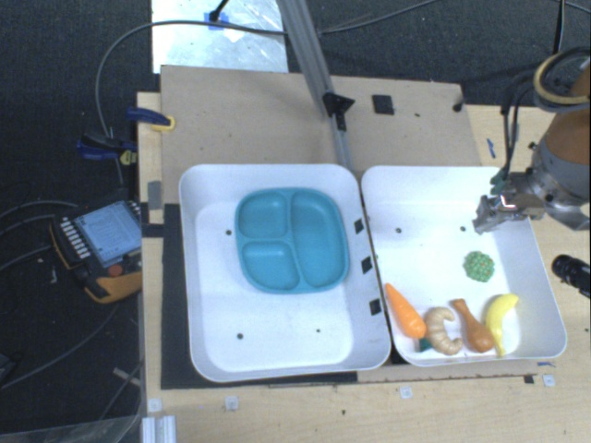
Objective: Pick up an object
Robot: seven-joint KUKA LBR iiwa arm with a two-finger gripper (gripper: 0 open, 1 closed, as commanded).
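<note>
End effector (496,209) hangs over the right bin (425,201), upper right part, nothing between its fingers; open or clenched, can't tell (too small and blurred). Just below it sits a green ball (478,266). Along the bin's bottom edge: carrot (404,310), shrimp (443,329), drumstick (472,327), banana (500,317), bunched close. Left bin (208,321) holds a blue tray (292,239) w/ three compartments.

A round green knobbly ball (478,266) lies alone mid-bin; an orange plastic carrot (404,309), beige curled shrimp (443,329), brown drumstick (471,325) and yellow banana (500,319) cluster along the right white bin's (416,201) near edge.
</note>
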